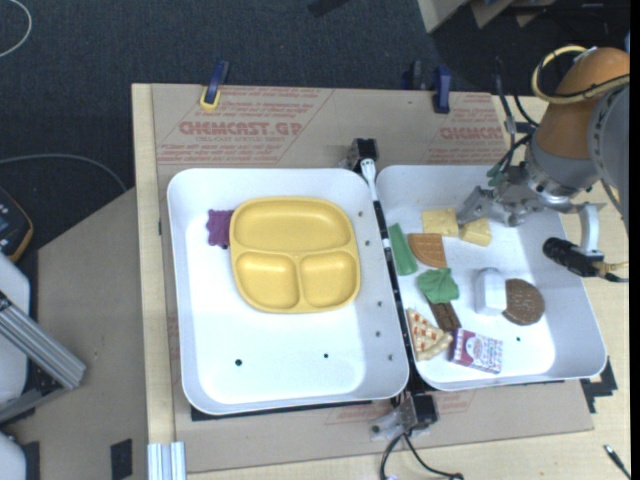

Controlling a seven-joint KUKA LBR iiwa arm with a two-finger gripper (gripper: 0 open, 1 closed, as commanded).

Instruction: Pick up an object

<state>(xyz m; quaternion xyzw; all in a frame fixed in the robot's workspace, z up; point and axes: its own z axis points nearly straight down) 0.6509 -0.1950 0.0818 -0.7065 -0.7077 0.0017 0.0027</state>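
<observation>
Arm: reaches in from the right, over the right bin (pixel 590 343).
Tool (pixel 478 211): low at that bin's upper part, its tip at the pale yellow cheese pieces (pixel 440 222); how far open it is, I cannot tell.
Right bin also holds: green strip (pixel 402 250), orange wedge (pixel 429 250), green leaf (pixel 438 286), white block (pixel 490 290), brown cookie (pixel 523 302), pizza slice (pixel 428 334), red packet (pixel 476 351).
Left bin (pixel 290 368): yellow divided tray (pixel 295 252), purple piece (pixel 218 228) touching its left edge.
</observation>
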